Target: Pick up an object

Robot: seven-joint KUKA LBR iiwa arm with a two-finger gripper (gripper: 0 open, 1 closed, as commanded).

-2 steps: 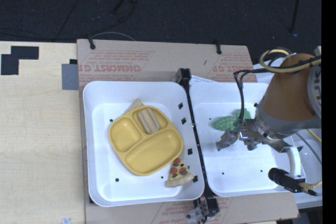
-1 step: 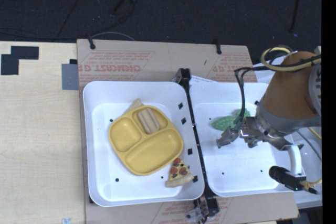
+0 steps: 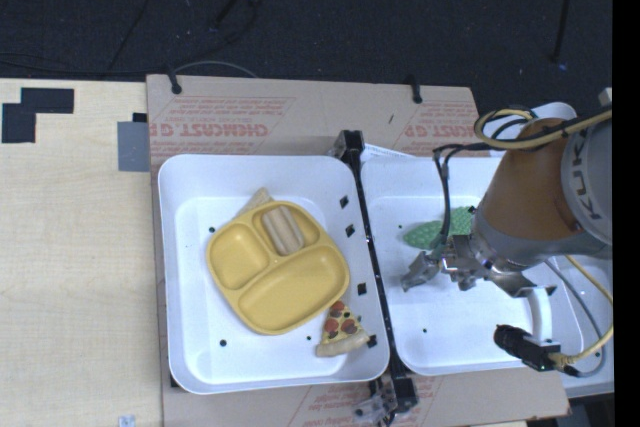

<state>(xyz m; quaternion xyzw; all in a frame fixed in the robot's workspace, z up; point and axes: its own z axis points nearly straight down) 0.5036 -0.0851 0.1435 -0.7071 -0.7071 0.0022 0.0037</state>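
Hand (image 3: 425,270) hangs over the right bin (image 3: 400,345), beside green object (image 3: 432,231).

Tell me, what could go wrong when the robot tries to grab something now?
1. The tool is in the right bin, beside a thin green thing partly hidden under the arm; something that flat may slip out.
2. The pizza slice and yellow plate are in the left bin, across the divider, which the arm might bump.

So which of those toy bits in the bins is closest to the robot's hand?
The green piece, lying in the right bin just above the hand. The yellow tray, hot dog and pizza slice all sit in the left bin.
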